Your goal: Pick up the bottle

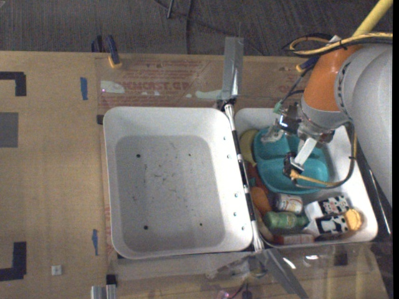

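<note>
A dark green bottle (285,220) lies on its side near the front of the right bin (368,224), among other items. My gripper (280,126) hangs over the back of that bin, above the far edge of a teal dish (310,167). It is well behind the bottle and apart from it. The grey arm with its orange band (325,87) comes in from the right and hides the bin's back right corner.
Around the bottle are a small can (288,202), an orange item (259,199), a red item (294,237), a cow-patterned carton (331,208) and a yellow-green item (248,144). The left bin (111,167) stands beside them. A metal divider (232,73) rises between the bins.
</note>
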Controlling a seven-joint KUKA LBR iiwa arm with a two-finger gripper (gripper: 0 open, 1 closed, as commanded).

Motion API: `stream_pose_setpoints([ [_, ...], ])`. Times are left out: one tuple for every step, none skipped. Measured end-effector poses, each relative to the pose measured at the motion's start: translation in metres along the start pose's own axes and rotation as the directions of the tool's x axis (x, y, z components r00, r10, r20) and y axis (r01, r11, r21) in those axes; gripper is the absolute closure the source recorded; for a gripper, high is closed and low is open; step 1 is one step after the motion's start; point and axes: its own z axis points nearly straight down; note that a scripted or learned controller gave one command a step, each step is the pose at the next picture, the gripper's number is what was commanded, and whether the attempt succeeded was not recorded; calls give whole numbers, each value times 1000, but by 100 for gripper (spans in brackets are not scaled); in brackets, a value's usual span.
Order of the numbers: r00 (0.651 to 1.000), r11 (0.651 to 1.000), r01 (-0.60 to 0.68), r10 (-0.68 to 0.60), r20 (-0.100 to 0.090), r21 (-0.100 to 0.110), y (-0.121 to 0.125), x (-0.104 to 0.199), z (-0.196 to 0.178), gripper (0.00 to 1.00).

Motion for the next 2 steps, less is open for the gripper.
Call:
stream_pose_setpoints([
  [1000,1000,-1,1,12,-6,3,-6,-12,100],
  [1000,1000,0,0,9,-5,2,-4,-12,0],
])
